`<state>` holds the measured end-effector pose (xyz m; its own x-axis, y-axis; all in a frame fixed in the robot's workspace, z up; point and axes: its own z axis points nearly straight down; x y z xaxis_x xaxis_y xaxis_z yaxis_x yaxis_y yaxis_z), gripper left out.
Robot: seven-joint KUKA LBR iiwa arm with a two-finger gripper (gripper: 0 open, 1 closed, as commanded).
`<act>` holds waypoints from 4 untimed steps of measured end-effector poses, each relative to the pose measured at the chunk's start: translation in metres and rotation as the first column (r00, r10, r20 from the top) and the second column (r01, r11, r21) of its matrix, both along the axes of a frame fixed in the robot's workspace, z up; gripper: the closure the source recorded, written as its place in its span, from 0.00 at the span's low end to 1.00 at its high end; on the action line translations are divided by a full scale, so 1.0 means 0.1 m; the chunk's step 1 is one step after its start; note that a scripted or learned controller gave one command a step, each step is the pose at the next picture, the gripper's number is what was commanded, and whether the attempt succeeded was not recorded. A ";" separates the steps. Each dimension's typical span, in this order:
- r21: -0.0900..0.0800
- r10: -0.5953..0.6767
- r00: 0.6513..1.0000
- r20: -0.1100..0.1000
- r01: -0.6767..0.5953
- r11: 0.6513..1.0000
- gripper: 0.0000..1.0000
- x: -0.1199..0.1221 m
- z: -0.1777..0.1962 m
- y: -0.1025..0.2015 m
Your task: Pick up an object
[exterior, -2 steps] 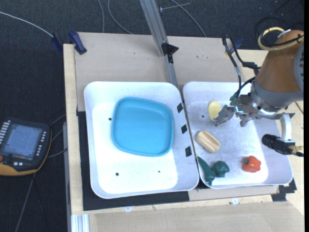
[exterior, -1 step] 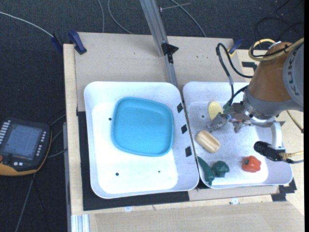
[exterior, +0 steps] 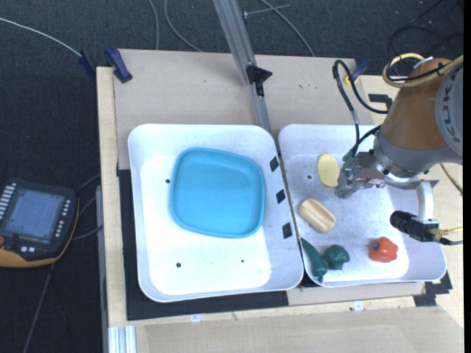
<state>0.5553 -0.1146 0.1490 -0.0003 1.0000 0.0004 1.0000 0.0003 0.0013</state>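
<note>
the gripper (exterior: 346,186) hangs low in the right bin (exterior: 419,271), its fingers just beside the yellow lemon (exterior: 328,170); whether they are parted i cannot tell.

We find no text, label, brand, number or sign that we can read. The handheld control pendant (exterior: 33,223) left of the desk (exterior: 191,94) has a lit screen and rows of keys, but whatever they carry is too small and blurred for us to make out.
</note>
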 end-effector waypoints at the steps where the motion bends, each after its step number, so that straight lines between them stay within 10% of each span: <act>1: -0.001 0.000 1.000 0.003 0.000 1.000 1.00 0.03 0.45 -0.07; 3: -0.001 0.000 1.000 0.003 0.000 1.000 1.00 0.06 1.45 -0.13; 4: 0.000 0.004 1.000 -0.001 -0.004 1.000 1.00 0.23 1.45 0.38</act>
